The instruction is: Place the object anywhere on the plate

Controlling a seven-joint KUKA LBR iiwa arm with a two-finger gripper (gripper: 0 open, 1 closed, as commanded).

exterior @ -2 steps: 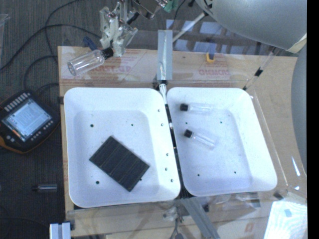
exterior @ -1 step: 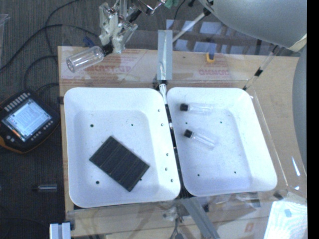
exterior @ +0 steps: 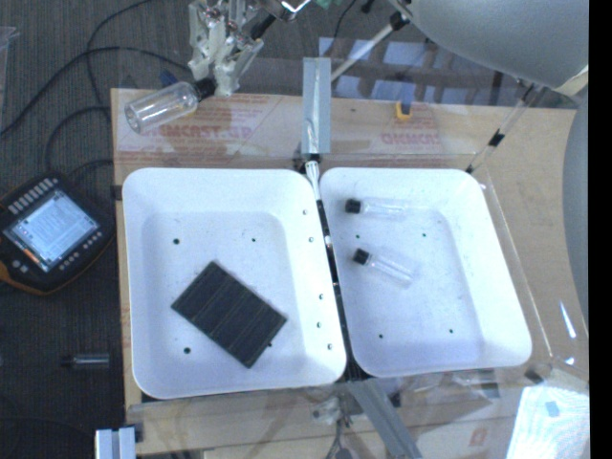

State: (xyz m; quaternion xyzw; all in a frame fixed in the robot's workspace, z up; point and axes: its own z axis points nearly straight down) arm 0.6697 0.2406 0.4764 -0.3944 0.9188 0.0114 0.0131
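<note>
We can read very little here. On the grey arm (exterior: 497, 12) at the top right we see part of dark lettering, seemingly a "K" and a second letter cut off by the frame edge. On the brown board (exterior: 229, 127) behind the two bins we see faint reddish printed words, one stretch above each bin, too washed out to make out. The handheld pendant (exterior: 50, 232) at the left has a lit screen whose contents are too small to read

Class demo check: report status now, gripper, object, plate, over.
Gripper above left bin, gripping clear vial by its cap. Dark plate flat in left bin. Two vials in right bin.
</note>
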